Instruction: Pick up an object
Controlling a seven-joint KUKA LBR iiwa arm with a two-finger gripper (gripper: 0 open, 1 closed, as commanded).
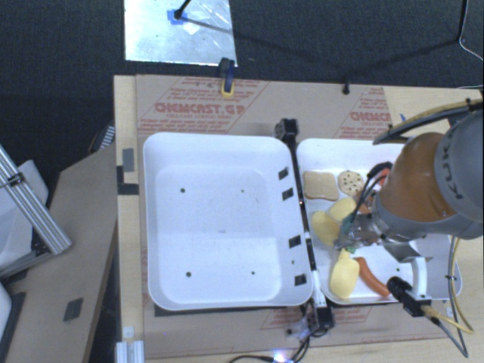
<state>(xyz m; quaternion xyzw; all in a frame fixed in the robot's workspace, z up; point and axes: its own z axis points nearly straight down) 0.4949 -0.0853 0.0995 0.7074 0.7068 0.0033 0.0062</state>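
- Camera view, fixed above the bench, shows me two white bins side by side; I take the black divider [301, 203] between them as my landmark.
- Left of the divider lies the left bin [219, 218], bare white floor with a few small dark dots.
- Right of the divider is the right bin [321, 153], where all the candidates lie: a slice of toy bread [321, 185] just beside the divider, a round cookie [349, 180] further right of it, a pale yellow piece [327, 225] close against the divider, a yellow pear-like piece [344, 274] lower down, and an orange carrot-like stick [370, 277] right of that.
- The gripper [354, 231] hangs just right of the pale yellow piece, with the arm's wrist covering it; how it stands I cannot tell, nor whether it has hold of anything.
- I judge this the descent or grasp stage, lift not yet proven.
- Next I would want a straight lift and a check that something comes up with it.
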